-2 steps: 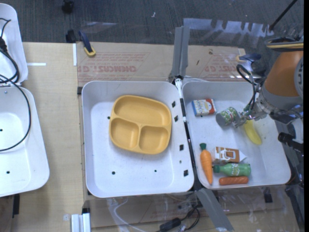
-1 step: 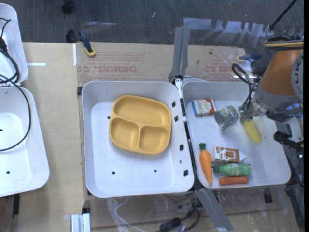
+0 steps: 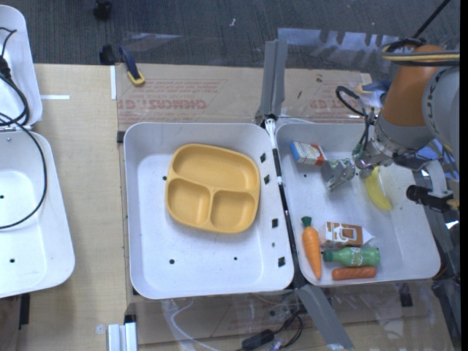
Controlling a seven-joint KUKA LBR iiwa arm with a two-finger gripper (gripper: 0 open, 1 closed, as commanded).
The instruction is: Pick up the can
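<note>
Hand (image 3: pixel 342 174) low in right bin (image 3: pixel 409 269), whether it's apart or together I can't tell. Can unidentified; pick looks not done.

Matt yellow plastic tray (image 3: pixel 213 188), glossy white bins (image 3: pixel 139 218)

Cardboard-topped bench (image 3: pixel 80 196); two white bins side by side: left bin (image 3: pixel 146 218), right bin (image 3: pixel 409 247)

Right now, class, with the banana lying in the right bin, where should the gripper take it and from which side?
Probably grip the banana at its middle, from straight above, closing across its narrow width. It lies flat, with bare floor of the right bin along both long sides.
</note>
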